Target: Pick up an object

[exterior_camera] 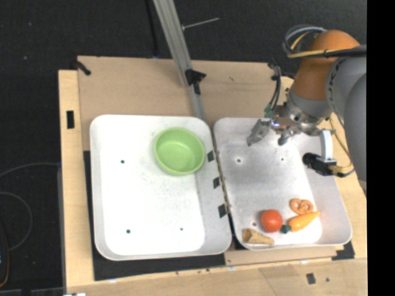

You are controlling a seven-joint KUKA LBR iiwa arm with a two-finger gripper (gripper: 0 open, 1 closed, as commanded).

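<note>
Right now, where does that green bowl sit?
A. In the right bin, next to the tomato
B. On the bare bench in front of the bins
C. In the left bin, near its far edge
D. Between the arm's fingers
C: the green bowl rests inside the left bin toward its far edge, while the tomato lies in the right bin.

My claw (pixel 269 135) is hanging over the right bin's (pixel 259 177) far end; tomato (pixel 271 220), carrot (pixel 302 221), pretzel (pixel 301 206) are lying near; bowl (pixel 179 152) is sitting in the left bin (pixel 123 196).
</note>
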